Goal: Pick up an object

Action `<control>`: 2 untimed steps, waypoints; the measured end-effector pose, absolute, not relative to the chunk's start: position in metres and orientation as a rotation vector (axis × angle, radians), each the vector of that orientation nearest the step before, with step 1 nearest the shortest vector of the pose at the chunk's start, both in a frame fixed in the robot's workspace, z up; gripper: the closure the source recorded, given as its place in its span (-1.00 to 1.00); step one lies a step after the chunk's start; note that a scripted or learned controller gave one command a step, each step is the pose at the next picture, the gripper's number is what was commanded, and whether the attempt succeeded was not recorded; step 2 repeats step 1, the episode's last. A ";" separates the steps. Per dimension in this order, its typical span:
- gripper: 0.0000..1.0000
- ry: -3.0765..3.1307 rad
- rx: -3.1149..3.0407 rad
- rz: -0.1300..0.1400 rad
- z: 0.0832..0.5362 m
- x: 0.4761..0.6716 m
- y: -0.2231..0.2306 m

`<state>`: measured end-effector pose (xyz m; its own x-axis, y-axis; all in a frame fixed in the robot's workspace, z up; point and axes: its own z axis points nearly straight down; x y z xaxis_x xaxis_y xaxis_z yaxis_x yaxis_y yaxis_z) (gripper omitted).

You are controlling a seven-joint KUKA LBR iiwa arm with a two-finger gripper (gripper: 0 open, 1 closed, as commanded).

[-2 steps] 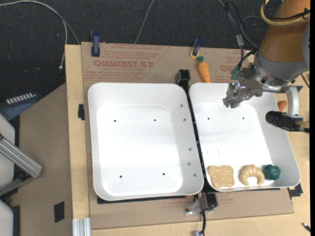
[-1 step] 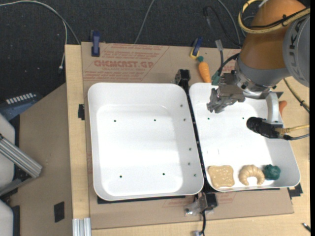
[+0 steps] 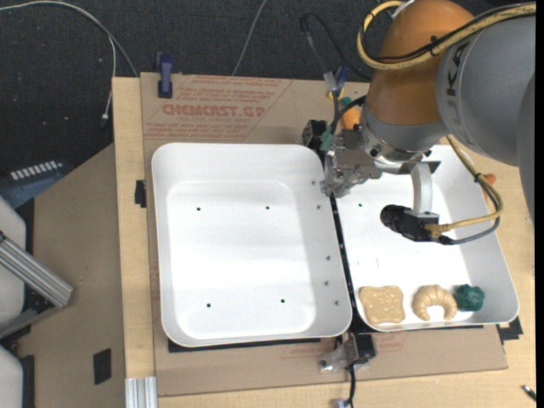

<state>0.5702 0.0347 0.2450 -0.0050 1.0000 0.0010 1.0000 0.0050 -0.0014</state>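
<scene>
Here, croissant (image 3: 434, 302) lies well below claw (image 3: 342, 177); claw state unreadable.

left white shallow bin (image 3: 170, 228): floor bare | right white bin (image 3: 484, 253): tan flat toast piece (image 3: 381, 303), beige croissant (image 3: 434, 302), dark green lump (image 3: 468, 296) crowd near edge | grey arm (image 3: 476, 75) covers far half

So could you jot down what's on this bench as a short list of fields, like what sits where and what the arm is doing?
Left white bin: no loose items seen
Right white bin: three small items along its near edge
Items: flat tan toast-shaped piece, pale croissant-shaped piece, small dark green lump
Grey arm with orange band: reaches over the right bin's far end
Gripper: near the divide between bins, nothing seen held
</scene>
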 end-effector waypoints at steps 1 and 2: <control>1.00 -2.226 -2.216 -0.001 0.243 0.573 0.080; 1.00 -2.226 -2.216 -0.001 0.243 0.573 0.080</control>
